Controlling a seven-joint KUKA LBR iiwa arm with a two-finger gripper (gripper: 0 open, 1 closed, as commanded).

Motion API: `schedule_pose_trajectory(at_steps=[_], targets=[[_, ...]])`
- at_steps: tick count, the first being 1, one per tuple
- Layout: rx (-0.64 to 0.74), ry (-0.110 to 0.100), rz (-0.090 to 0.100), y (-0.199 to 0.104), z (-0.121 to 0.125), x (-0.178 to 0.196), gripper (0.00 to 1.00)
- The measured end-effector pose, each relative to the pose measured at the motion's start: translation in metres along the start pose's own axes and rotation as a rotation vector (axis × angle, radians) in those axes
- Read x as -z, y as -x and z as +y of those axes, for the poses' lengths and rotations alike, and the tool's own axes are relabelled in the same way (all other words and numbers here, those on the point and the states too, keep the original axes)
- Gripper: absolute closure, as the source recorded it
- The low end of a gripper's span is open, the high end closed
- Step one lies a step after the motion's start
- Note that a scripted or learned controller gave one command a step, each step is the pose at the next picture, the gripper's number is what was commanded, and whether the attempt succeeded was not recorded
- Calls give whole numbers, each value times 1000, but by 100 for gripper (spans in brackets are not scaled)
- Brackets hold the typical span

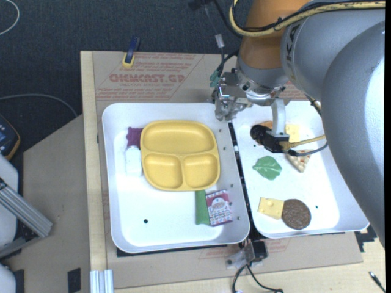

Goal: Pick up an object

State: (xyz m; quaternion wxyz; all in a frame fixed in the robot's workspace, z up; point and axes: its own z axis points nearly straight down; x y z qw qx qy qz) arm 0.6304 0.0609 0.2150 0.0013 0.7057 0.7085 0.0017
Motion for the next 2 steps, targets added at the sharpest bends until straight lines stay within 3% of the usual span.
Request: schedule_pose_trajectory(at_steps=[1, 2], targets=[[-4, 0, -1, 10, 8, 7, 100], [-2, -6, 0, -6, -3, 12, 100]])
